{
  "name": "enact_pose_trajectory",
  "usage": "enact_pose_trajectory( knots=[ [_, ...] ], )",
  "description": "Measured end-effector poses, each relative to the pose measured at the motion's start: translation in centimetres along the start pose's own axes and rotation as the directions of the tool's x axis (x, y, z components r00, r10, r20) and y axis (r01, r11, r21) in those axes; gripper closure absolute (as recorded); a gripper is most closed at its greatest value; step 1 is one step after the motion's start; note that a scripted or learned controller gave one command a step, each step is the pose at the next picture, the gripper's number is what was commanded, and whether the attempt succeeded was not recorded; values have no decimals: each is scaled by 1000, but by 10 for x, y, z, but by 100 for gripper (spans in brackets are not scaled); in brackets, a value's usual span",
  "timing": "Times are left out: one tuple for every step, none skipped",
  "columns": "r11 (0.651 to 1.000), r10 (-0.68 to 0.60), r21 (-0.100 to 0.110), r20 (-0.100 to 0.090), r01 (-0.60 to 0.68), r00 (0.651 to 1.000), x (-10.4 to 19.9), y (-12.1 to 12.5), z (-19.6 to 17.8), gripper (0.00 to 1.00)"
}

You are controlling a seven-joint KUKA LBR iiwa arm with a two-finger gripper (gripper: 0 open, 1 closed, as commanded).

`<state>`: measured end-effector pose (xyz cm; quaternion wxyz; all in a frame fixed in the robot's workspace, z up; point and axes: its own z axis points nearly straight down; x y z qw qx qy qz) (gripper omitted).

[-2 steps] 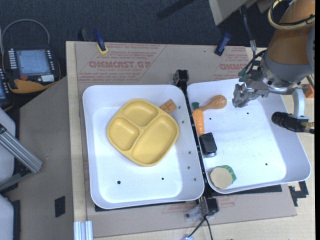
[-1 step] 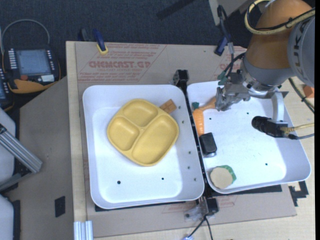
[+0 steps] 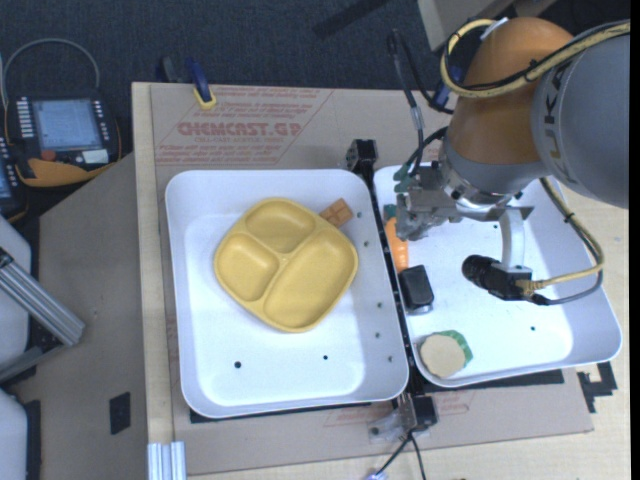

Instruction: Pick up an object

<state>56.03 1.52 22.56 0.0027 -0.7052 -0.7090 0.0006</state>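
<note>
End effector [image 3: 410, 218] low in the right bin [image 3: 585, 313] — above an orange object [image 3: 400, 253] — grip state unclear.

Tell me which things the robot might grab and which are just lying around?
Might grab:
orange thing right under the gripper
black block
round cookie
yellow plate
small brown block

Just lying around:
screen box left of the bench
blue-and-yellow clip

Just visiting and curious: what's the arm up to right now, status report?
Gripper low at right bin's left edge, jaws' state unclear. Orange object just beneath it, not visibly held. Black block and round sandwich close by.
</note>
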Motion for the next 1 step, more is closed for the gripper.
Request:
enact_pose_trajectory(
  knots=[
    [1000,1,-1,1,-1,1000,40,-20,-1,100]
  ],
)
